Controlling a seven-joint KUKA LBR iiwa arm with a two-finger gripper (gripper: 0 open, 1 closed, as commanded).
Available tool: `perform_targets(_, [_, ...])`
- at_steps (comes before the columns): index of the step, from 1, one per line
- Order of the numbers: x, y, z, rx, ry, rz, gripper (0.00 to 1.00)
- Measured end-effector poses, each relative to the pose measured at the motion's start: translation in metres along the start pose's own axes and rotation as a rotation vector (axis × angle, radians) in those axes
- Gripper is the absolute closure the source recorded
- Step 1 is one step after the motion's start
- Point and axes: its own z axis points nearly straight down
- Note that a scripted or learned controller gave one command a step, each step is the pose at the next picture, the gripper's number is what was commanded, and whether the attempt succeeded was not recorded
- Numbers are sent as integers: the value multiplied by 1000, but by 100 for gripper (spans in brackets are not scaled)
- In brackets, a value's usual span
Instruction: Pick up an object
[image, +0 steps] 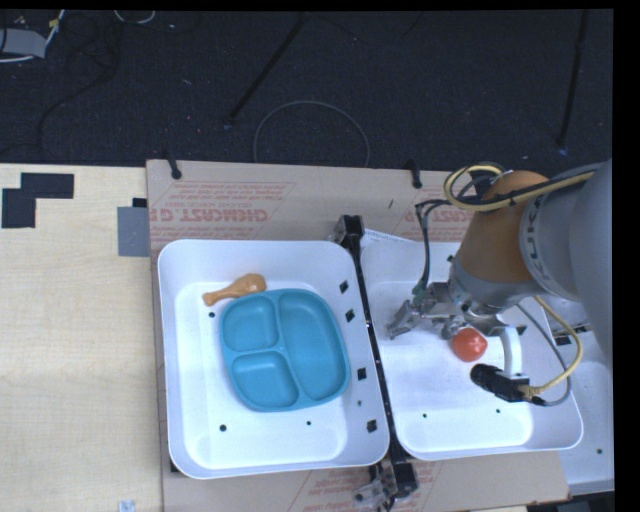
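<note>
A small red ball (468, 345) lies in the right bin (440, 430), just under the arm's wrist. My gripper (409, 319) hangs low over the left half of that bin, pointing toward the divider, with the red ball a little to its right and behind its tips. I see nothing held in it. In the left bin (190, 400) sits a blue divided plate (283, 348), and a tan drumstick-shaped toy (235, 290) rests at the plate's upper left corner.
A black divider strip (365, 340) runs between the two bins. A black plug on a yellow and white cable (500, 383) hangs from the arm over the right bin. The bins stand on a cardboard sheet (250, 200).
</note>
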Motion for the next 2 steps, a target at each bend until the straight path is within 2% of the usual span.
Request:
perform_targets(1, [-2, 0, -12, 0, 0, 6, 100])
perform_targets(2, [-4, 0, -76, -9, -2, 4, 100])
